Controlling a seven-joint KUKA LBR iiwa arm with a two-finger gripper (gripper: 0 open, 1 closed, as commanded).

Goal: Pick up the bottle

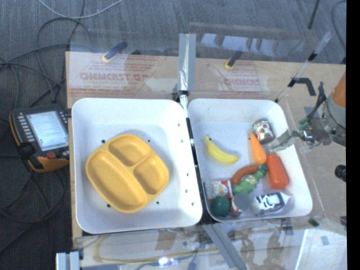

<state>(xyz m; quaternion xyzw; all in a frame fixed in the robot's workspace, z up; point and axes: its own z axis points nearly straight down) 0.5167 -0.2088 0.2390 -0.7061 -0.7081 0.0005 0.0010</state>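
picking risk first: the bottle (277,171), orange-red, lies in the right bin (236,129) near its right wall, touching the carrot (257,149) on its left, with a can (270,202) just below, so a crowded approach could nudge or catch a neighbour instead. gripper (283,141) sits just above the bottle; jaw state cannot be told, nothing visibly held.

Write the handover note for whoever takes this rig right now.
Hand: over the right bin's right side, by the small can and the carrot; nothing visibly held; finger state unclear.
Bottle: orange-red, lying in the right bin just below the hand, beside the carrot.
Left bin: yellow divided plate.
Done: no pick yet.
Left: grasp the bottle and lift it.
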